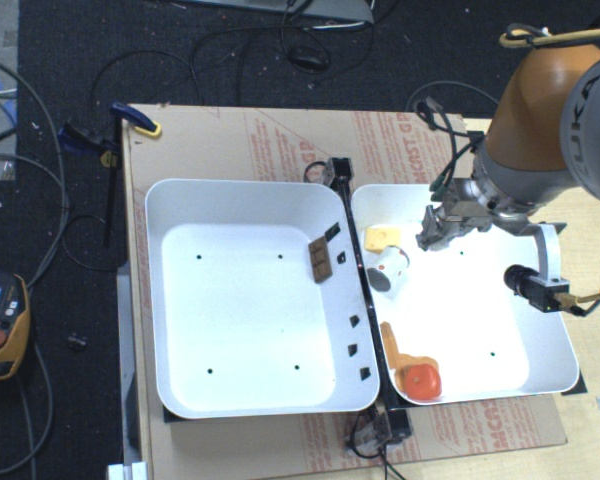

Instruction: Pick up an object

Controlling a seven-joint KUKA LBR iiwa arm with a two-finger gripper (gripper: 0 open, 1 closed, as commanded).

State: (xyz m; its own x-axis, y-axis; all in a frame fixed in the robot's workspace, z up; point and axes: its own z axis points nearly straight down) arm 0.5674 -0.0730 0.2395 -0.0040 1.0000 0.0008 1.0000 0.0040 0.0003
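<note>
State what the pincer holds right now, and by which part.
Nothing shows between its tips. The pincer hangs over the right bin, apart from the yellow block and the white cup to its left.

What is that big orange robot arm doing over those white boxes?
It is trying to pick something up. Its gripper hangs over the right bin, close to a yellow block and a small white cup. A red and orange toy lies near the front corner. A brown piece sits in the left bin. Nothing shows between its fingers yet.
</note>
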